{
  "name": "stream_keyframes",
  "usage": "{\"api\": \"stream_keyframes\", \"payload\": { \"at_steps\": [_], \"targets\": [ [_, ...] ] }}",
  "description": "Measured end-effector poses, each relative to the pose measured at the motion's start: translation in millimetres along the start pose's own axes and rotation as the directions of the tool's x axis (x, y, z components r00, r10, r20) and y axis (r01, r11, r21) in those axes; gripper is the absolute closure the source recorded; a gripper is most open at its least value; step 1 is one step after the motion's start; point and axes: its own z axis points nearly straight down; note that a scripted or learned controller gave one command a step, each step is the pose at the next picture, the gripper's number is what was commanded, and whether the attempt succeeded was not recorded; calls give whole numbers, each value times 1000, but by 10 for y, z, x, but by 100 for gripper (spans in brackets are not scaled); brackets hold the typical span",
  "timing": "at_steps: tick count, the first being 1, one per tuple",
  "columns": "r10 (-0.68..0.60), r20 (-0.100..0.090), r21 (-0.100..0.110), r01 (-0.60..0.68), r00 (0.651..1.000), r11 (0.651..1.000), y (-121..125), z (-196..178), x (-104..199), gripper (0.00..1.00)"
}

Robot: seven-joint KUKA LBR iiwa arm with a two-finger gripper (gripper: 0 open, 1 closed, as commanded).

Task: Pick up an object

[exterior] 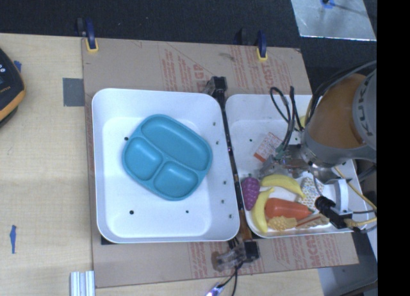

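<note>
The right white bin (pixel 256 116) holds a pile of toy food in its near half. A yellow banana (pixel 282 182) lies across the top of the pile. A purple bunch of grapes (pixel 250 190) sits at its left. An orange-red carrot-like piece (pixel 287 209) lies below the banana, beside another yellow piece (pixel 259 213). My gripper (pixel 286 159) hangs low over the bin, just above the banana, with the grey and orange arm (pixel 336 122) behind it to the right. Nothing can be seen held in it.
The left white bin (pixel 106 160) holds a blue divided plate (pixel 166 156). Black cables (pixel 282 106) loop over the far part of the right bin. A small red and white item (pixel 266 147) lies on that bin's floor. A yellow-black device (pixel 8 90) sits at the bench's left edge.
</note>
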Motion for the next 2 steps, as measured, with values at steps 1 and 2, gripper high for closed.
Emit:
{"api": "stream_keyframes", "payload": {
  "at_steps": [1,2],
  "targets": [
    [-3,2,1,3,1000,1000,2,-103,-10,100],
    [-3,2,1,3,1000,1000,2,-103,-10,0]
  ]
}}
